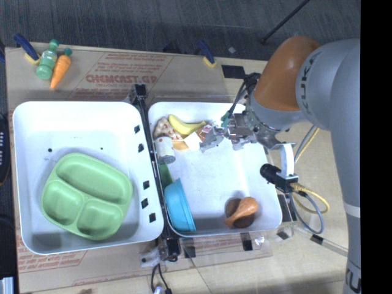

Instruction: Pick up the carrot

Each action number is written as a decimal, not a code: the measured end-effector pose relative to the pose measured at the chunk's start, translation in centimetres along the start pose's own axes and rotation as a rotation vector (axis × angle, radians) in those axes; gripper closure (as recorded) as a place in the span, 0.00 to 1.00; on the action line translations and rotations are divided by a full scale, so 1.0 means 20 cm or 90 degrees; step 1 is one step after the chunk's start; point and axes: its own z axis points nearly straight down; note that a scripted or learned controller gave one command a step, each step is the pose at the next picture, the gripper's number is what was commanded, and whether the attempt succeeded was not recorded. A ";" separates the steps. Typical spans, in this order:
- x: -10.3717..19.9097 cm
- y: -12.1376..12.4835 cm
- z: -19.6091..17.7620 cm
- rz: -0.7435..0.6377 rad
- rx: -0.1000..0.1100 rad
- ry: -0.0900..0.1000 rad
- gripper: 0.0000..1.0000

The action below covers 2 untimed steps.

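Observation:
The carrot is small and orange with a green top. It lies on the cardboard bench top beyond the left bin's far left corner, outside both bins. My gripper hangs low over the far part of the right bin, right beside a yellow banana. It is far to the right of the carrot. Nothing shows in its grasp.
A green bottle touches the carrot's left side. The left bin holds a green divided plate. The right bin also holds a small can, a blue bowl on edge and a brown pear-shaped toy.

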 end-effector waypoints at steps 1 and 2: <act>-0.05 -0.18 0.46 -0.193 0.001 0.000 0.00; -0.27 -0.43 0.55 -0.355 0.000 -0.001 0.00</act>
